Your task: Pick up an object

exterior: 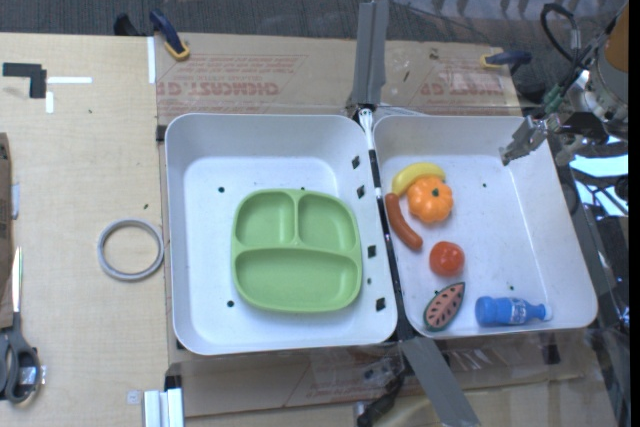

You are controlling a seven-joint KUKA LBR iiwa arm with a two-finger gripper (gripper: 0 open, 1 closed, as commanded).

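Note:
The right bin (560,215) holds several toy foods along its left and front. A yellow banana (416,175) lies against an orange pumpkin (430,201), with a brown sausage (403,221) just to their left. Nearer the front are a red tomato (446,258), a watermelon slice (444,306) and a blue bottle (510,311) lying on its side. My gripper (518,147) hangs over the bin's back right corner, well apart from all of them, and nothing shows in it.
The left bin (190,215) carries a green divided plate (297,250). On the bench to the left lie a tape ring (131,248) and scissors (18,360). A blue clamp (170,33) sits behind the left bin. Cables hang by the arm at the right.

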